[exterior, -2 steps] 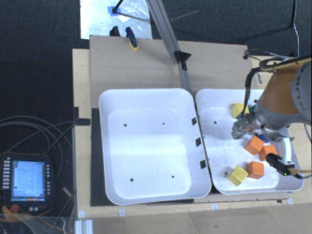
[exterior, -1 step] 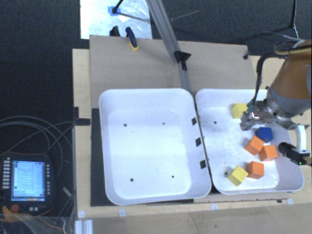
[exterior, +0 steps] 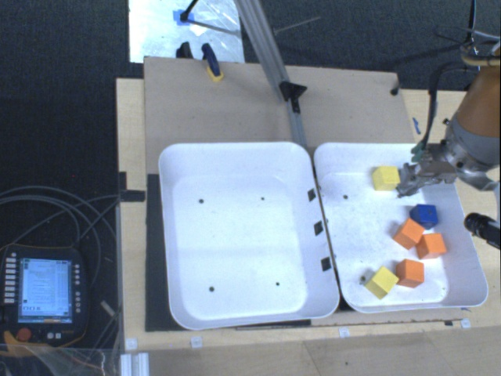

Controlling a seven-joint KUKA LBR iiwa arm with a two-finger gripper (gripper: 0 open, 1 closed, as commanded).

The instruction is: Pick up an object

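Note:
The right bin (exterior: 344, 288) holds several blocks. A yellow block (exterior: 385, 178) lies near its far side. A blue block (exterior: 424, 215) sits right of centre, with three orange blocks (exterior: 408, 233) (exterior: 431, 246) (exterior: 410, 272) below it and another yellow block (exterior: 382, 281) near the front. My gripper (exterior: 412, 180) hangs over the right bin, just right of the far yellow block and above the blue one. Nothing shows between its tips.
The left bin (exterior: 176, 171) stands beside the right one. A metal pole (exterior: 266, 49) slants across the back of the bench. A teach pendant (exterior: 43, 292) with cables lies off the bench at the lower left. Small clamps (exterior: 210, 61) sit at the back.

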